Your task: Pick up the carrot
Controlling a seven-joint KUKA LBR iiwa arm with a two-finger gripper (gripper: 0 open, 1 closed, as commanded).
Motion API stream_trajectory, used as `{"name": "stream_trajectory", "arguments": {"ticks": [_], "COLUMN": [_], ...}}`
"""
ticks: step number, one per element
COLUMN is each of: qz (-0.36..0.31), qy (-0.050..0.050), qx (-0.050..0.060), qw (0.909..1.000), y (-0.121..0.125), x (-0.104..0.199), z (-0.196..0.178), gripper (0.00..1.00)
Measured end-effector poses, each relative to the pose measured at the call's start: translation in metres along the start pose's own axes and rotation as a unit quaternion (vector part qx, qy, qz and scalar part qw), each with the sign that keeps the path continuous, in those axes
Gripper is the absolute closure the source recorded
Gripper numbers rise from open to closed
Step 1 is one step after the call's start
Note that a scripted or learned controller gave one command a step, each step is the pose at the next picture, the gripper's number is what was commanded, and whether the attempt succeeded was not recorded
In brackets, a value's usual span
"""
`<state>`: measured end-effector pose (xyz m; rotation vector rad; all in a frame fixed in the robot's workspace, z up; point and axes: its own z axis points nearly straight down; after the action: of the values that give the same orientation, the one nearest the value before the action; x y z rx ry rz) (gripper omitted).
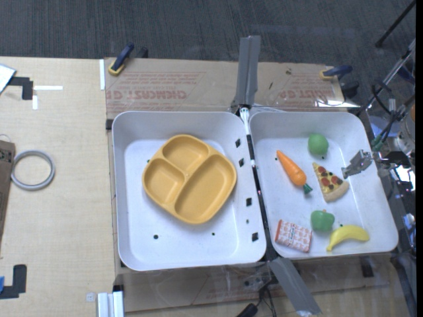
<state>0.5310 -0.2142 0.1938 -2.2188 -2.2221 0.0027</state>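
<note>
Carrot: the carrot (291, 169) lies flat on the floor of the right bin (373, 207), orange body slanting from upper left to lower right, its small green tip at the lower end.
Landmark: every place below is given from the carrot.
Pizza slice: the toy pizza slice (330, 181) sits just to the right, close to the green tip but apart from it.
Green ball: a round green piece (318, 144) rests up and to the right, near.
Lower items: a second green piece (322, 220), a banana (347, 236) and a small red-and-white packet (293, 236) lie below, well apart.
Yellow plate: the divided yellow plate (190, 177) is far to the left, in the left bin (122, 197).
Gripper: the gripper (355, 164) hangs to the right, beyond the pizza slice, above the right bin's far side.
Jaws: too small and blurred to read; I cannot tell whether they are spread or pressed together, and nothing is seen between them.
Stage: judged from this, the approach is not yet made; the carrot lies untouched.
Risk, neighbour: a descent short of the carrot could land on the pizza slice, since it lies between the two.
Risk, slant: a grip not turned across the slanted body could push the carrot aside or let it roll out.
Risk, tip: closing at the narrow green end would likely give a weak hold.
</note>
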Motion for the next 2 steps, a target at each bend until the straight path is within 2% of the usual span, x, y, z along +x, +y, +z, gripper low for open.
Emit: {"name": "stream_trajectory", "arguments": {"ticks": [1,2], "qz": [-0.054,0.031], "qy": [0.0,0.0], "qx": [0.0,0.001], "qw": [0.9985,0.9995], "y": [0.043,0.038], "x": [0.062,0.12], "z": [0.042,0.103], "gripper": [0.0,0.0]}}
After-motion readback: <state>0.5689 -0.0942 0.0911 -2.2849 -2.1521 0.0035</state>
